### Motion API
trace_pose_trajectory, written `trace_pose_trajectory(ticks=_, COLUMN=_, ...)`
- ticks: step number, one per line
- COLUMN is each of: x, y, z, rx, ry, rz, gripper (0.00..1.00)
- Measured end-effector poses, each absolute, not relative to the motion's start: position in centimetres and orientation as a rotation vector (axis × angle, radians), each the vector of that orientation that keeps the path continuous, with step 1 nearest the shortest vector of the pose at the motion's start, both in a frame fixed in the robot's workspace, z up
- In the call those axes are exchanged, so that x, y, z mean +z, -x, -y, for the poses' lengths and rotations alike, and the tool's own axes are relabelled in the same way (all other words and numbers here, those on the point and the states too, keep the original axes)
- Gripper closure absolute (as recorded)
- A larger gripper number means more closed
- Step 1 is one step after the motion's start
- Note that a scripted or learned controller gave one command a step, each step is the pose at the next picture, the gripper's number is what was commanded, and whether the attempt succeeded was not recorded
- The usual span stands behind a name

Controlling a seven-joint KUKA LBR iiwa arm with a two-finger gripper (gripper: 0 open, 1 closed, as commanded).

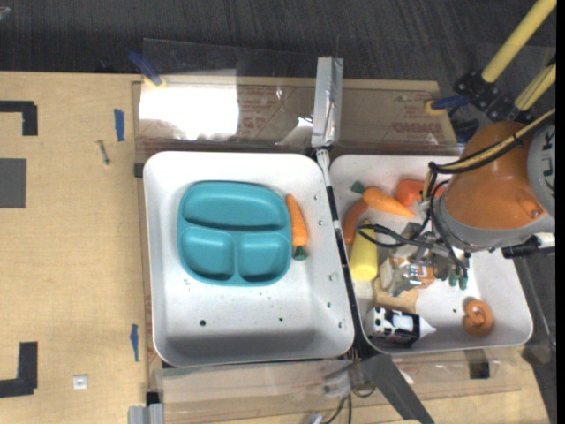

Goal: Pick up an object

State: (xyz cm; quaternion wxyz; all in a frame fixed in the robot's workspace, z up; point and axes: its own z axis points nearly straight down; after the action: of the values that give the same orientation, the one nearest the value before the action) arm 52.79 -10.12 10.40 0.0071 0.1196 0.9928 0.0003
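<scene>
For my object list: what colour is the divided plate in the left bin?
Teal, a blue-green; the divided plate shows clearly in the camera view.

Arm (494, 184) is entering from the right, its orange band facing the camera. The wrist is pointing steeply downward and leftward. Gripper (413, 274) is sitting low, with cables looping about it. Finger state is not determinable from this angle.
</scene>
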Motion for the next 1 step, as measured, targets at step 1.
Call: trace_pose_trajectory(ticks=1, x=24.11, y=-60.26, z=3.73, rx=0.005, ry=-0.370, rz=-3.102, gripper=1.00)
